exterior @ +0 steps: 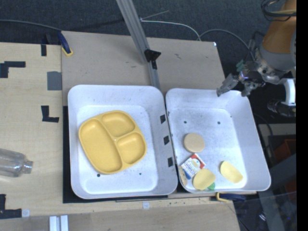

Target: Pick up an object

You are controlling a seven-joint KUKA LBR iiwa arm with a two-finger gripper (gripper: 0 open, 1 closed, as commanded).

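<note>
The claw (234,86) hangs over the far right corner of the right bin (250,129), its two fingers spread apart with nothing between them. The things to pick lie well away from it, down at the near end of that bin: a round tan disc (194,142), a small red-and-white packet (191,166) just below it, and two yellow pieces (204,179) (231,172) beside the packet. In the left bin (77,177) sits a yellow divided plate (111,141). A clear bottle (13,163) lies on the bench (29,129) at far left.
</note>
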